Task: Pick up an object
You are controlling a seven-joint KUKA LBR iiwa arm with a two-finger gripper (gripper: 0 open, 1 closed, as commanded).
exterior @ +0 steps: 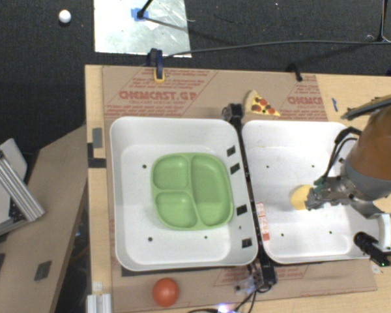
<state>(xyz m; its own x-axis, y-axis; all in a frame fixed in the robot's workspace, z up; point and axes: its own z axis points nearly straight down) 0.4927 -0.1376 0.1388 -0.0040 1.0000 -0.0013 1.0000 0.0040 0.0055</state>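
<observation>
Yellow object (pixel 300 196), small and rounded, is seen on the floor of the right bin (pixel 280 149), toward that bin's middle. The gripper (pixel 316 197) is lowered just beside the yellow object, on the side away from the left bin (pixel 127 175), and appears to touch it; whether it is released or clenched cannot be told. A green divided plate (pixel 191 191) is laid in the left bin. A pizza-slice toy (pixel 261 104) is placed beyond the right bin's far rim, and a red ball (pixel 165 291) before the left bin's near rim.
</observation>
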